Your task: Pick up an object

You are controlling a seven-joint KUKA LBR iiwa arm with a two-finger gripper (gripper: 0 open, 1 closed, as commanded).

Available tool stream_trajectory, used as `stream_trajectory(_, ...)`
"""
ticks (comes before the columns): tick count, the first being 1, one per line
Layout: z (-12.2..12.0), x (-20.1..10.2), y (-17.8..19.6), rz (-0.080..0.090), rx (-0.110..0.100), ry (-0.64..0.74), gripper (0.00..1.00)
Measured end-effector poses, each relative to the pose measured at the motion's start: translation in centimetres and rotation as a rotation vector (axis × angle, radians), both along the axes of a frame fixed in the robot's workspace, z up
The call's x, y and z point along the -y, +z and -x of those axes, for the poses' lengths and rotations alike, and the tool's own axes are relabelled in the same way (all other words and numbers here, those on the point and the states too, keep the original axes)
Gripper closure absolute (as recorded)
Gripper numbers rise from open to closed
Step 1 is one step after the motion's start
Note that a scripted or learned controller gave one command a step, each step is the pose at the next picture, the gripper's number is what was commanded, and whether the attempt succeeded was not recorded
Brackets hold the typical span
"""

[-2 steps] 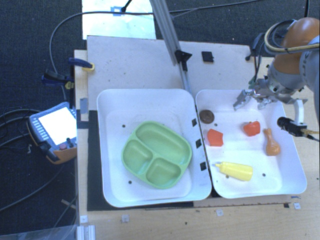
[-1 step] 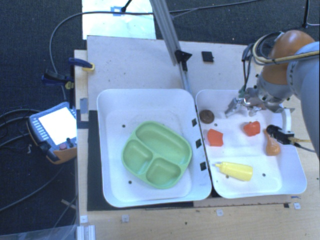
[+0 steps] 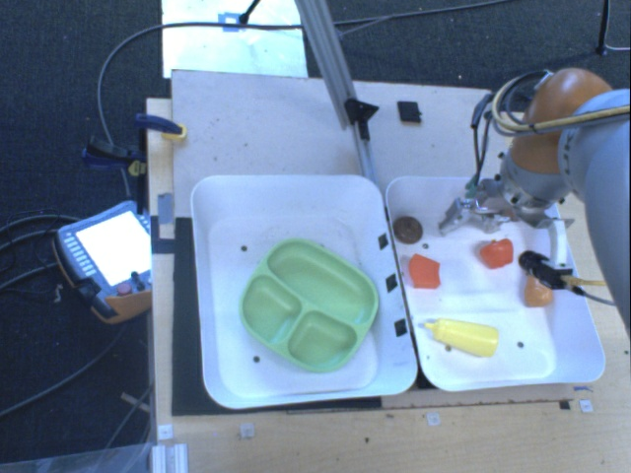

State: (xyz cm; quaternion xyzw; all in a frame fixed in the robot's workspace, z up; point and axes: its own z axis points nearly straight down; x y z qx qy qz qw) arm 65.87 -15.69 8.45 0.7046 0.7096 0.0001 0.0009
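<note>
Nearest, at lower right of the frame, one yellow plastic squeeze bottle [image 3: 463, 336] is lying in the right white bin [image 3: 582, 363]. Left of it, one green three-compartment plastic plate [image 3: 310, 304] is sitting in the left white bin [image 3: 212, 294]. Farther up, one orange block [image 3: 424, 271], one red-orange lump [image 3: 497, 253], one orange piece [image 3: 537, 293] and one brown round disc [image 3: 407, 230] are resting apart. The grey arm is leaning in from the right, its tool [image 3: 473, 212] hovering over the bin's far edge, fingers spread and gripping nothing.

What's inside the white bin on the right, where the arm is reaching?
The right bin holds a yellow bottle, two orange-red pieces, a brown disc and an orange piece. The arm covers the bin's far right corner.
</note>
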Motion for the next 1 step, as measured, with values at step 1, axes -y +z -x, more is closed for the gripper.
stream_trajectory(1, -0.21, 0.03, 1.38, 0.002, 0.006, 0.002, 1.0)
